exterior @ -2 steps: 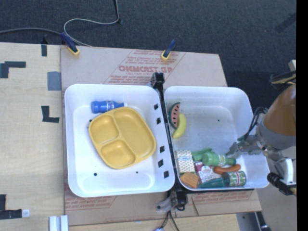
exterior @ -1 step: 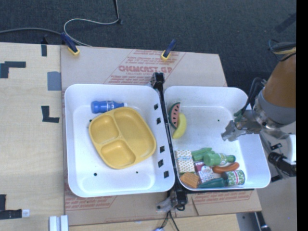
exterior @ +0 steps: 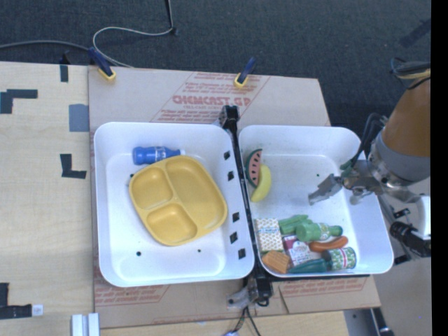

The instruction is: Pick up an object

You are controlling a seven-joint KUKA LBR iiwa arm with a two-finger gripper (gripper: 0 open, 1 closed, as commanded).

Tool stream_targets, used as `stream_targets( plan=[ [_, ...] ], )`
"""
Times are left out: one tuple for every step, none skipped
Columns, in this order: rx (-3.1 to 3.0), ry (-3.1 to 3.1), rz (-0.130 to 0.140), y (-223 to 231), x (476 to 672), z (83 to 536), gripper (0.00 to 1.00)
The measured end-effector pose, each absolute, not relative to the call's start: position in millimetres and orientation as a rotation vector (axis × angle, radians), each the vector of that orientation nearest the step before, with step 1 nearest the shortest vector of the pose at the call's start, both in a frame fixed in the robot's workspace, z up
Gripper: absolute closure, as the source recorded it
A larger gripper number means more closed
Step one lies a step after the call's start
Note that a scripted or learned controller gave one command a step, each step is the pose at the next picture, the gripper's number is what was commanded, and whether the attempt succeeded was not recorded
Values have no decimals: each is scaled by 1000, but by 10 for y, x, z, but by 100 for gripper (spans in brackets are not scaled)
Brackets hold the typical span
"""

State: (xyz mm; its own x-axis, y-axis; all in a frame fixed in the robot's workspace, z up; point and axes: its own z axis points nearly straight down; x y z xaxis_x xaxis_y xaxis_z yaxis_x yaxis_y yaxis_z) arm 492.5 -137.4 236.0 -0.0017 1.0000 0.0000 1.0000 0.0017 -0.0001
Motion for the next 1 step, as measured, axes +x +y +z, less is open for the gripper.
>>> stream_targets(
  plan=[
    [-2220,-2219,3,-1704,4828,1524,0]
  ],
)
